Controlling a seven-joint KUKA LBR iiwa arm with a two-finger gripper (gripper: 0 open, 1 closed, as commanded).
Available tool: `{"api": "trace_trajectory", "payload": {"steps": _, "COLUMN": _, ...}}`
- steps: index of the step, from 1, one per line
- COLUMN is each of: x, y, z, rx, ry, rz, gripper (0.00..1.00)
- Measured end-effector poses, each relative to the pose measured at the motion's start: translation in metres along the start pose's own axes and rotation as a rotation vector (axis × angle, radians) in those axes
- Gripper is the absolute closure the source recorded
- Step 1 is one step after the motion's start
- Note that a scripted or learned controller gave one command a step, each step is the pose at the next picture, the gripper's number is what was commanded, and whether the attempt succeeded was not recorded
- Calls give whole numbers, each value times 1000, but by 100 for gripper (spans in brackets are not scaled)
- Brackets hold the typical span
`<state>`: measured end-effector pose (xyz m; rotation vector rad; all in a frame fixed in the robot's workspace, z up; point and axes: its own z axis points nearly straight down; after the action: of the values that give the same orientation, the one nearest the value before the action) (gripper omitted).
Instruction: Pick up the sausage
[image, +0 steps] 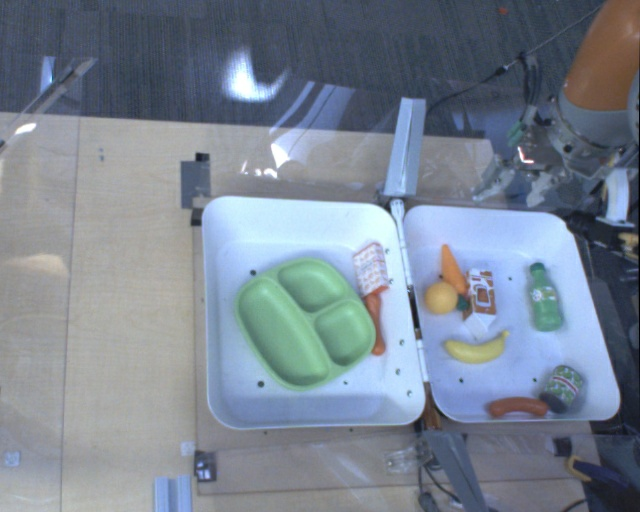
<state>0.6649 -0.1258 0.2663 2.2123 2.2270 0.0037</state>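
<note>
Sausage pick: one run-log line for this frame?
target: sausage, right bin near edge, beside can | gripper: above bin's far rim, away from target | grasp: not yet made

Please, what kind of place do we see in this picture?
Most likely a robot laboratory bench, not a kitchen. Two white bins sit side by side on a wooden bench, holding toy food such as a banana and a sausage. The arm reaches in, with cables behind.

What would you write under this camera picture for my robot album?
Robot gripper hovers behind the right bin, far from the sausage lying at its front edge.
</note>
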Motion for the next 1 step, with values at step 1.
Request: {"api": "trace_trajectory", "payload": {"steps": 1, "x": -7, "y": 5, "z": 174, "rx": -2, "ry": 0, "rz": -232, "gripper": 0}}
